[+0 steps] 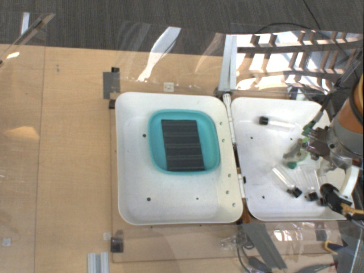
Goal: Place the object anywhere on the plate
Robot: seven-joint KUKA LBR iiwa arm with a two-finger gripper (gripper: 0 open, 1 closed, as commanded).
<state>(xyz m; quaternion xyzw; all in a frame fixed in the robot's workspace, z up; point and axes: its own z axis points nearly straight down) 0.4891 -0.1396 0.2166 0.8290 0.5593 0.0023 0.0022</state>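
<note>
One fixed camera. I look down at a slant from above the bench (57,152), far enough back to take in both bins. Left bin (131,209) sits mid-frame; right bin (256,203) directly beside it; arm (347,124) enters beyond that, at frame's right.

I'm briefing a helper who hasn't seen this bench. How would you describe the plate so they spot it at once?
Start with the two white bins side by side and take the left bin, the one away from the arm. In its upper middle sits the plate, a teal rounded square with a dark ribbed rectangle on it. It is the only coloured dish; the right bin holds small clear tubes with black caps.
</note>
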